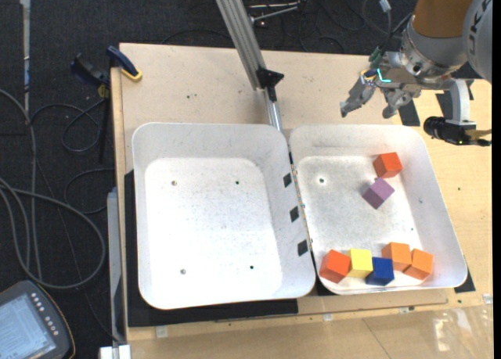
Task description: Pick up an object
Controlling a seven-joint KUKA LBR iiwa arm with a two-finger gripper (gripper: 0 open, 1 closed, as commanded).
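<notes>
Hovering above the surface (196, 76) behind the right bin (438, 217), pincer (374, 98) spread open, gripping nothing, orange cube (387, 164) and purple cube (379, 192) below, more cubes along the bin's front edge

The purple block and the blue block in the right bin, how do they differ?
The purple block is pale violet; the blue block is deep blue. The purple block lies alone mid-bin, below the lone orange block; the blue block sits packed in the row along the near wall, touching the yellow block. Both are small cubes in the right bin.
</notes>
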